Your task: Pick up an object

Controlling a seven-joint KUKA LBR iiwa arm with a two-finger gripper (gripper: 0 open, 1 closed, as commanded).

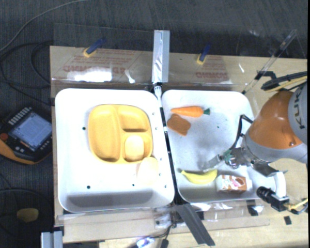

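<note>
- Inside the right bin, we are seeing a carrot, banana and carton lying.
- Left bin is holding a yellow tray.
- Fingers: we cannot tell their state.

1. The pale wooden bench spans the frame, standing on dark grey carpet.
2. Two shallow white plastic bins sit directly on it, side by side and touching: the left bin and the right bin.
3. Behind the bins, a clear plastic sheet lies along the bench's far edge.
4. A blue-and-yellow clamp grips that edge at left, a second clamp at right.
5. A silvery metal bar stands upright between them.
</note>
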